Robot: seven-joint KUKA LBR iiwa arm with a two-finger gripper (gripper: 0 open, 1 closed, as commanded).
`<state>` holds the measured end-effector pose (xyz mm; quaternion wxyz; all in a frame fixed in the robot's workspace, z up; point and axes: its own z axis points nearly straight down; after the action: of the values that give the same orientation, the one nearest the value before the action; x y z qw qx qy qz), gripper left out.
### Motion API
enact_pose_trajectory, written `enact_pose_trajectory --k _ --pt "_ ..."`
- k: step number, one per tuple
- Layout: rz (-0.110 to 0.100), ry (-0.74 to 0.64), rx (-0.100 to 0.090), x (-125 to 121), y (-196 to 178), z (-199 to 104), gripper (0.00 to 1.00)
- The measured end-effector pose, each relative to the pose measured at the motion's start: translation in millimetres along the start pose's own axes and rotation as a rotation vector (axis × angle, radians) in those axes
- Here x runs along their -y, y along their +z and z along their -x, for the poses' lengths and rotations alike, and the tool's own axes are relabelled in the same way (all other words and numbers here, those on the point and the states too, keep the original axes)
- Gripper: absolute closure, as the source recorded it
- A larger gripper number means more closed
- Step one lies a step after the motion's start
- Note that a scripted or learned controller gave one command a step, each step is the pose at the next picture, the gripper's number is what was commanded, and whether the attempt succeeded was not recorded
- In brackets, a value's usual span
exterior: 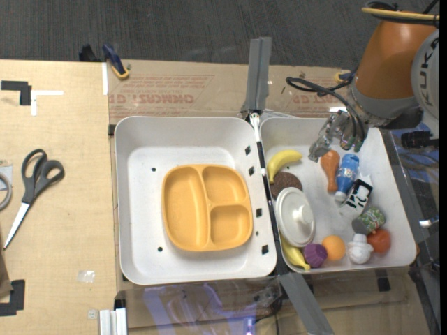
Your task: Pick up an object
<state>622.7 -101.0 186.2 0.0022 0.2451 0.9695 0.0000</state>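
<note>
My gripper [338,139] hangs over the back of the right bin [394,187], below the orange wrist band. Its fingers stand apart with nothing between them. Just beneath and slightly in front of it lie an orange drumstick-shaped toy [330,169] and a blue bottle [347,172]. To the left of these a yellow banana [282,162] rests on a brown round thing [286,182]. A white lidded bowl [296,216] sits in the bin's left half.
The left bin [133,187] holds a yellow divided plate [207,206]. At the front of the right bin lie a second banana [296,257], a purple toy [316,255], an orange ball [334,247], a white toy [360,250] and a red one [379,240]. Scissors [31,184] lie on the bench at left.
</note>
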Motion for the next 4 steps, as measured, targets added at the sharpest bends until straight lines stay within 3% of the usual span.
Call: enact_pose_trajectory --k 1,2,3,4 --pt "-0.001 0.106 -0.001 -58.1 -54.5 -35.5 1.0" --pt "-0.001 -0.207 -0.001 29.6 93.0 -58.4 1.0" --pt "0.0 -0.104 0.002 128.5 91.9 3.3 1.0" --pt "-0.001 0.31 0.001 120.0 92.8 6.5 1.0"
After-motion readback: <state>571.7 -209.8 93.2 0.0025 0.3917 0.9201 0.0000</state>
